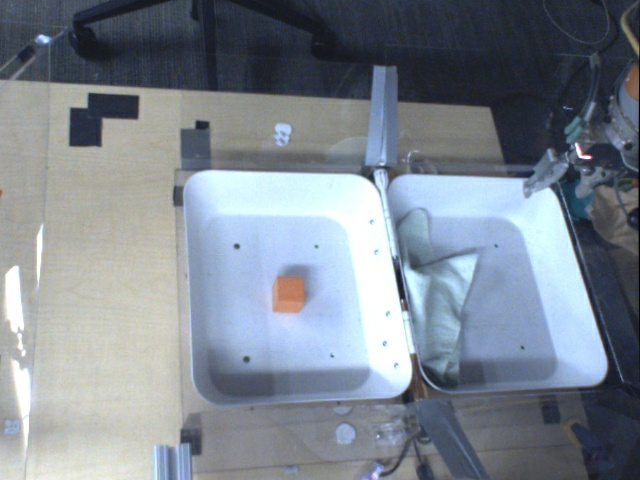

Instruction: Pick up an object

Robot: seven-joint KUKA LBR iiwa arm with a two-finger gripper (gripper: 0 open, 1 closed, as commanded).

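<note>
1. At the near edge of the wooden surface (100, 318) a small round disc (345, 433) lies just outside the bins, and a short metal bracket (170, 460) sits toward the near left corner
2. The left bin (215, 373) holds one orange cube (289, 294); the cube rests flat on the bin floor, close to the middle and slightly toward the near side, well apart from every wall
3. The right bin (585, 363) touches the left bin along their shared edge; a pale crumpled cloth (440, 288) lies in it against that shared wall, running from the near left corner of the bin up toward its far side
4. The claw (546, 173) hangs over the far right corner of the right bin, at its rim, well apart from the cloth and far from the cube; nothing shows in it, and I cannot tell whether it is spread or pressed together
5. The arm (622, 118) comes in past the far right corner of the surface
6. A grey metal bar (382, 118) runs from the seam between the bins to the far edge of the surface
7. Black tape patches (100, 116) lie near the far left corner, and a small white scrap (283, 134) lies beyond the left bin
8. Beyond the far edge, on the dark floor (450, 28), stand the legs of a chair base (205, 3)
</note>
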